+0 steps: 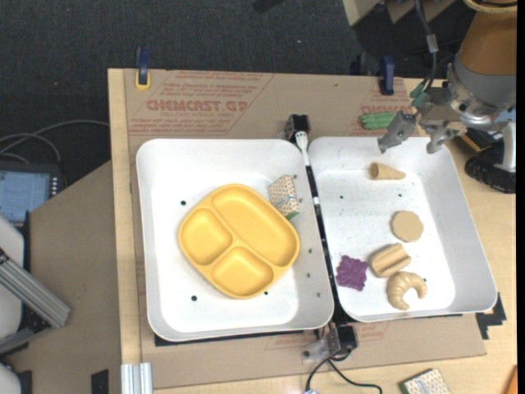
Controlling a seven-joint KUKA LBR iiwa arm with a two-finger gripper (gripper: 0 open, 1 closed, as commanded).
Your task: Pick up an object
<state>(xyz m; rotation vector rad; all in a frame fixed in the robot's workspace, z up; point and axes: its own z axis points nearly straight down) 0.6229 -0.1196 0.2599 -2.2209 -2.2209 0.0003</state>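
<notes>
From my station I see the arm (492, 39) cut off by the top and right edges. A green thing (377, 121) sits partly behind the tool (416, 138); I cannot identify it. The patterned item (284, 193) tucks partly behind the yellow tray's (238, 240) rim.

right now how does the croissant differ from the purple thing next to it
The croissant is tan and glossy; the purple piece is a matte violet. The croissant is a curved, plump crescent, while the purple piece is smaller, flatter and ragged at the edges. The croissant lies nearer the right bin's front right corner; the purple piece sits by its left wall. Both lie loose in the right bin.
</notes>
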